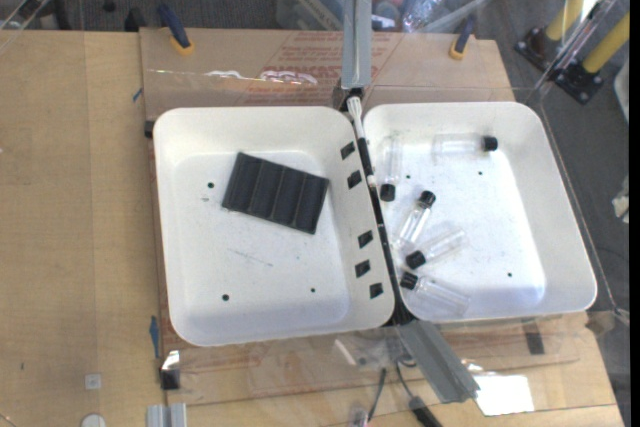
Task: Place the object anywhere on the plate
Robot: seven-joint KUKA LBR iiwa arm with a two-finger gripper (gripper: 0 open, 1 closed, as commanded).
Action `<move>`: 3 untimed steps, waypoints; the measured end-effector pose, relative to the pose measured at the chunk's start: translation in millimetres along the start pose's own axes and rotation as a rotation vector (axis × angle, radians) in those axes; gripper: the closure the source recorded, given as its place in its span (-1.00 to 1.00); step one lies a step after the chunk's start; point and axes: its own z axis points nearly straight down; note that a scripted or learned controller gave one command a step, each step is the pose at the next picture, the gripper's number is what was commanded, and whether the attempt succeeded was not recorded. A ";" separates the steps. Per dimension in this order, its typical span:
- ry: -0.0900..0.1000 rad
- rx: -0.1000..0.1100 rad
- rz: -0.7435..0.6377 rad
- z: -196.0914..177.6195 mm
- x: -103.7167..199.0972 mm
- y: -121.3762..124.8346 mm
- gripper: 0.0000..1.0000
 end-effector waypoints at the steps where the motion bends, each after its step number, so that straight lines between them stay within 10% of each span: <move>1: 0.000 0.000 -0.001 0.1 0.4 -0.2 -1.00; 2: -0.002 0.000 -0.002 -9.3 0.1 0.3 1.00; 3: -0.002 0.001 -0.003 -9.1 0.4 0.1 -1.00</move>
